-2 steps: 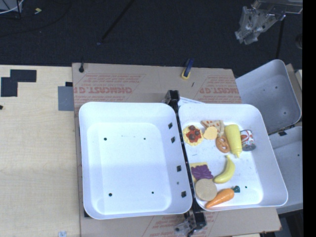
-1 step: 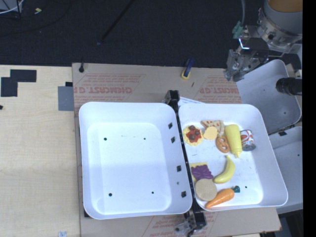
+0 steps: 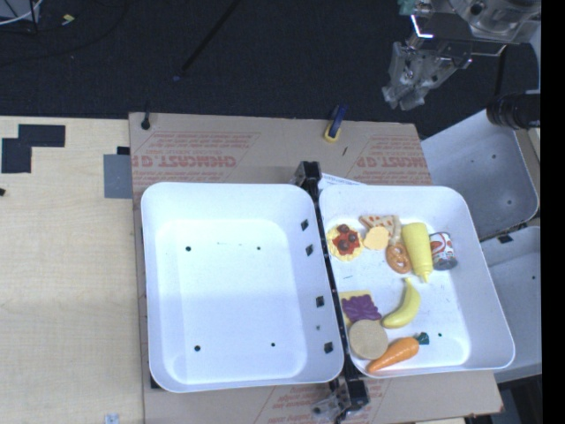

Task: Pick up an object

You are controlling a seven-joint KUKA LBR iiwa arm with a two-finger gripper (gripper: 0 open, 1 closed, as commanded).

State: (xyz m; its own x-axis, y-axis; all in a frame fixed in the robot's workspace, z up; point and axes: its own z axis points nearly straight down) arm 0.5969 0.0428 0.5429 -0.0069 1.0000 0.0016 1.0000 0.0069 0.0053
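Two white bins sit side by side on my table; the right bin [image 3: 477,237] carries a banana [image 3: 404,306], carrot [image 3: 393,352], yellow bottle [image 3: 417,247], small can [image 3: 442,249] and pretzel [image 3: 396,258]. My end effector [image 3: 411,73] hangs high above the bins' far right corner, whether clenched or released I cannot tell.

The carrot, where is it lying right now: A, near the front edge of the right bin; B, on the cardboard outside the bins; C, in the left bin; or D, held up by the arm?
A: the carrot lies near the front edge of the right bin, just in front of the banana, while the gripper hangs up above the bench, beyond the bins.
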